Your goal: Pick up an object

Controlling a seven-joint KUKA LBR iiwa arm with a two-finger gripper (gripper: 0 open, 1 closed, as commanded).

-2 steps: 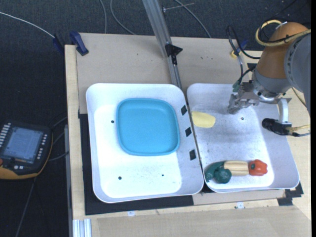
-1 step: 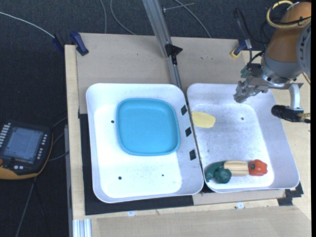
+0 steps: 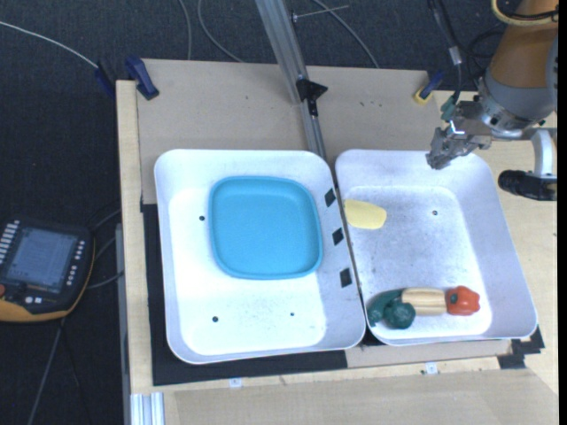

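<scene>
The gripper [image 3: 440,156] hangs over the far rim of the right bin [image 3: 496,228], at the end of the grey arm [image 3: 523,51] that comes in from the right. It is small and dark from here, and I cannot tell how its jaws stand; nothing shows between them, and whether the tip touches the bin's rim I cannot make out either.

There are two white bins side by side. The left bin [image 3: 182,326] holds one thing, a blue square plate [image 3: 264,227] lying flat near its middle. The right bin holds four things. A pale yellow piece [image 3: 366,214] lies against its left wall, toward the far end. Along the near wall sit three in a row, touching one another: a dark green lump [image 3: 392,312] on the left, a tan roll-shaped piece [image 3: 423,301] in the middle, and a red piece [image 3: 462,300] on the right. All four lie well apart from the gripper.

The arm is cut off at the top right corner. A metal rail [image 3: 285,51] slants down from the far edge to between the bins. One handheld controller [image 3: 40,268] lies on the floor at the left, partly cut off by the edge.
</scene>
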